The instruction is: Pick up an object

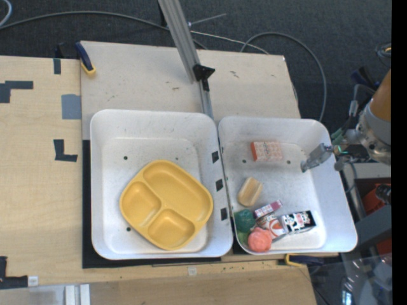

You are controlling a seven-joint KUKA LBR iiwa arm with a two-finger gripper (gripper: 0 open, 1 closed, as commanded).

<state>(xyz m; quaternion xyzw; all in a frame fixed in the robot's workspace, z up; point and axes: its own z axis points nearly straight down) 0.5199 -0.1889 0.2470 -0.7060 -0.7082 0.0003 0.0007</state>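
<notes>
Right now the claw (316, 158) hangs over the right edge of the right bin (289, 127), and whether it is open or closed I cannot tell; nothing shows in it. Nearest lies the small red-and-white box (266, 150), to its left; lower down sit a tan block (250, 191), a black-and-white carton (293, 222) and a pink ball (259, 240). The left bin (114, 122) on the counter (38, 107) holds a yellow tray (166, 203). This looks like the approach; next it must descend squarely over one item
</notes>
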